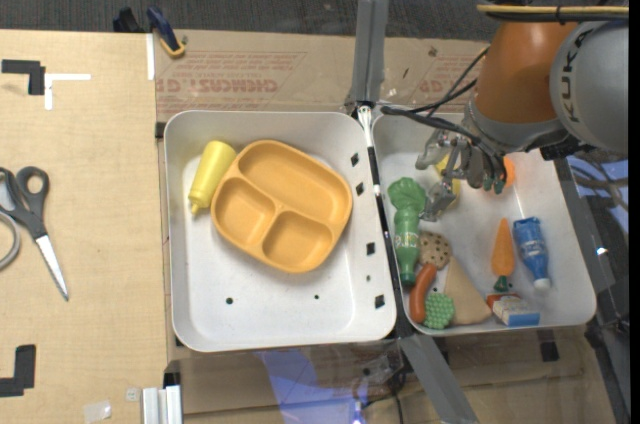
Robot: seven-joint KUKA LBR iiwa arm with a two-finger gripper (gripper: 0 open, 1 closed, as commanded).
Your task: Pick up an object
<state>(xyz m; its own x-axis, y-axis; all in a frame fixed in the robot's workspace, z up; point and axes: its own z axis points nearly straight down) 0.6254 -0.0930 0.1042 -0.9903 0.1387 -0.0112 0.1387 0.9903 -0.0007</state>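
In the right bin (570, 307), upper middle, the gripper (447, 182) is hanging over the toys, just right of a green bottle (406, 222); can't tell the grip state. Lower in that bin an orange carrot (503, 249), a blue tube (531, 252), a green studded ball (438, 310) and a red piece (421, 290) are lying. In the left bin (200, 312) a yellow divided plate (280, 205) is sitting touching a yellow bottle (209, 174). Scissors (38, 222) are lying at the frame's left edge.
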